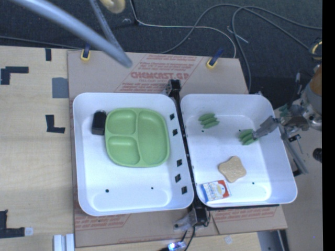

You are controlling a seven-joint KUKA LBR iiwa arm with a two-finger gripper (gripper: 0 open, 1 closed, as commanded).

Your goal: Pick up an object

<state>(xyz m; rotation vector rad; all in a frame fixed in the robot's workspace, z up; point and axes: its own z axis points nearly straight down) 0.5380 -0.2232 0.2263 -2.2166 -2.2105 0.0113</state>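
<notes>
My gripper [265,128] reaches into the right bin [272,195] from the right, low over its right side. Its tip meets a small green pod [245,136] that lies on the bin floor. A second green pod [208,120] lies further left, near the bin's back. A tan slice of toast [232,168] rests in the middle front. A small white, red and blue packet [215,190] sits at the front left corner. The view does not show whether anything is gripped.
The left bin [89,192] holds a green divided plate [137,137] with a small black block [98,122] at its left. A black divider with clips [180,150] runs between the bins. Cables [220,14] lie on the dark floor behind.
</notes>
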